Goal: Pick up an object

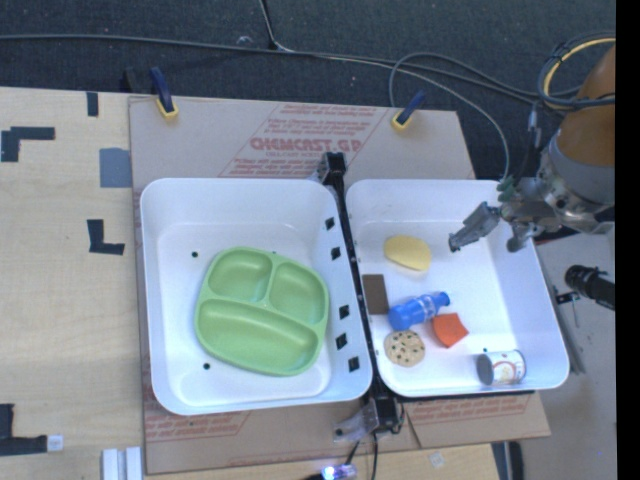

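The pincer (497, 230) hangs released and holding nothing over the upper right of the right bin (528, 298), its two fingers spread, the nearest candidate being the yellow object (408, 253) just to its left. Further off, the blue bottle (417, 310), orange block (450, 330), cookie (404, 347) and brown block (375, 293) crowd together, so a descent there risks straddling two items or knocking one aside. The small can (502, 367) near the wall could roll away.
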You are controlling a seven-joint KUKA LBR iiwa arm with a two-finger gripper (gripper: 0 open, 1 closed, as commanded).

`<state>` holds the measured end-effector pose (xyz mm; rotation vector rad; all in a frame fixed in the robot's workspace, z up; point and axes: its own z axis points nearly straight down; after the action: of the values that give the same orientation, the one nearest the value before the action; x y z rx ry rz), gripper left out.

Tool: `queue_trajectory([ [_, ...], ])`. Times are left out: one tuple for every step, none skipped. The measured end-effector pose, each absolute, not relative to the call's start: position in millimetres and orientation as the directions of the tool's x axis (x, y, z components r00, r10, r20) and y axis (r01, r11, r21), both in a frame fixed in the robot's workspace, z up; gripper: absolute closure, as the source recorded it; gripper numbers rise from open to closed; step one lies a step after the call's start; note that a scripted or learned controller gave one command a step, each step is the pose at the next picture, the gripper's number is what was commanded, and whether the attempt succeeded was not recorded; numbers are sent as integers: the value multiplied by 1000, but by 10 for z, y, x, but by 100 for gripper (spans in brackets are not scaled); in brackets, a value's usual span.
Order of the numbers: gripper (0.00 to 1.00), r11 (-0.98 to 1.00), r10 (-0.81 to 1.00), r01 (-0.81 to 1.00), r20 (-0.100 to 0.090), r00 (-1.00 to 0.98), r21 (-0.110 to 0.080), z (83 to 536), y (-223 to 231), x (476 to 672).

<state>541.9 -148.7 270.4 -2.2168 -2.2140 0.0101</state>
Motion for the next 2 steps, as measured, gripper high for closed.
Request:
queue_trajectory([
  [0,1,1000,1000,0,-1,-1,2752,-1485,5437],
  [0,1,1000,1000,0,-1,-6,2216,-1543,5508],
])
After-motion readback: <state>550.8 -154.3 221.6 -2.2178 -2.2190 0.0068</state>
